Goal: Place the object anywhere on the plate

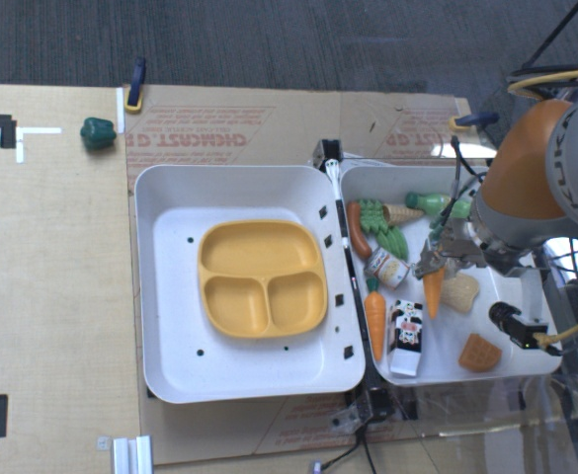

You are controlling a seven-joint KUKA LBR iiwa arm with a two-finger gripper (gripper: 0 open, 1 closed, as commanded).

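Orange toy carrot [434,292] is held upright, pinched between the closed fingers of the gripper [435,265], over the right white bin [526,349]. Yellow three-part plate [263,276] is seen in the left white bin [170,265].

Around the yellow plate [262,276] the left bin's [170,363] white floor lies bare on every side, and the plate's three compartments are open from above. Right of the plate, past the clips on the bins' shared rim [345,265], the right bin is crowded: two carrots [375,324], a milk carton [406,337], green toys [375,217] and the arm [526,191] above them.
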